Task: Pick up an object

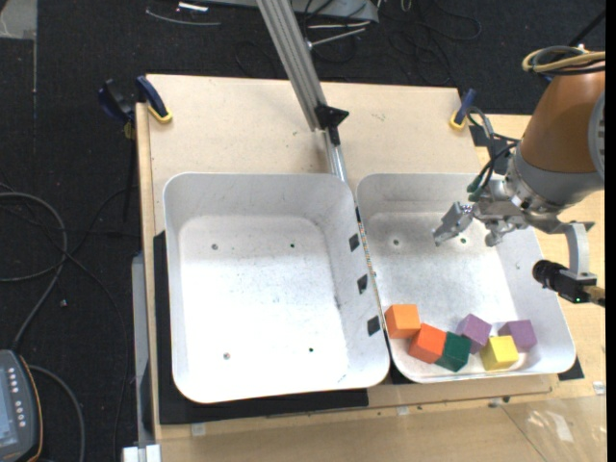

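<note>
Coloured blocks (460, 340) cluster in right bin (423, 200) on wooden bench (250, 123).

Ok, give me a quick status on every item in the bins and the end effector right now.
end effector: open, nothing between its fingers, over the right bin's far half
orange block: loose, near edge of right bin
red-orange block: loose, touching green block
green block: loose
yellow block: loose
purple blocks: loose
left bin: flat on bench

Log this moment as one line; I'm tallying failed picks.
gripper: open, nothing held, over right bin far end | blocks: six clustered at near edge, untouched | left bin: no blocks | pick: not begun
</note>
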Robot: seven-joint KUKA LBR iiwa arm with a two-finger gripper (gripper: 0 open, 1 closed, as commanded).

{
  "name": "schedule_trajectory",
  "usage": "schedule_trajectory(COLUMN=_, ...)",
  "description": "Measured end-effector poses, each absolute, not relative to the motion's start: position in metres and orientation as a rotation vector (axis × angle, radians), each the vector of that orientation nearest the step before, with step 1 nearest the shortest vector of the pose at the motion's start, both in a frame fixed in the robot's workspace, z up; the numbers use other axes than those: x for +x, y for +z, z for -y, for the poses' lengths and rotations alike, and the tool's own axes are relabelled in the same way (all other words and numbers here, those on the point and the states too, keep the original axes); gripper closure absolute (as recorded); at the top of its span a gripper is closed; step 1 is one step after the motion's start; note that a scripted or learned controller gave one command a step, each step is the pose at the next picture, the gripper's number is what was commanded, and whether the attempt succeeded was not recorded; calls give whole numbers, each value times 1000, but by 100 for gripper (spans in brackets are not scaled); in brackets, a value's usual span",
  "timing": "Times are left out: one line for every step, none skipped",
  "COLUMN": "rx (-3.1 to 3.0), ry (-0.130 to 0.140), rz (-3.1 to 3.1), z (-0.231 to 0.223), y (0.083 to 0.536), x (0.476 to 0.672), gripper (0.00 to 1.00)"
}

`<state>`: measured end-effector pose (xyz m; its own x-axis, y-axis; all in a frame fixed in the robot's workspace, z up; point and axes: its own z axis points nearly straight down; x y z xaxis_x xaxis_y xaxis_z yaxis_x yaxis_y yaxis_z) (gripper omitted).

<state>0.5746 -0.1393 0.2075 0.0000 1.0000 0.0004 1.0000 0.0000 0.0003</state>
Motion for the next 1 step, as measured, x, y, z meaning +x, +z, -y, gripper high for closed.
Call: schedule_trajectory(rx=-2229, ry=3, rz=2215, z=194, y=211, x=536, gripper=0)
